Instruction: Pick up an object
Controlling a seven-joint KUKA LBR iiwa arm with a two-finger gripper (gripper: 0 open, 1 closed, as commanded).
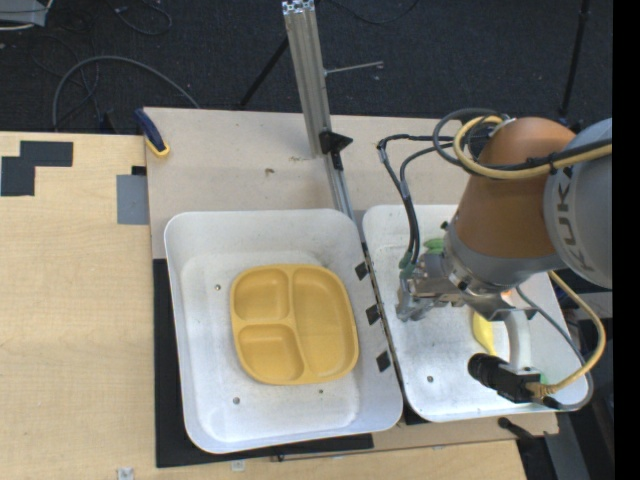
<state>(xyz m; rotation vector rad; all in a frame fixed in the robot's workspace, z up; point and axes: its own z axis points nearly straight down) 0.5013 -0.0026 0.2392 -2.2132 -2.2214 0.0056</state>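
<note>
The gripper (412, 306) hangs low over the right bin (432, 388), grip state unclear, apparently descending on a pick; next it must close on the yellow object (484, 334) just right.

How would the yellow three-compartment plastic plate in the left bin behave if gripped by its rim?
The yellow three-compartment plastic plate looks rigid and moulded, so probably stiff, not floppy. It lies flat and shallow, unlikely to roll. Its smooth rim may slip, and a rim grip would likely tilt it.
</note>
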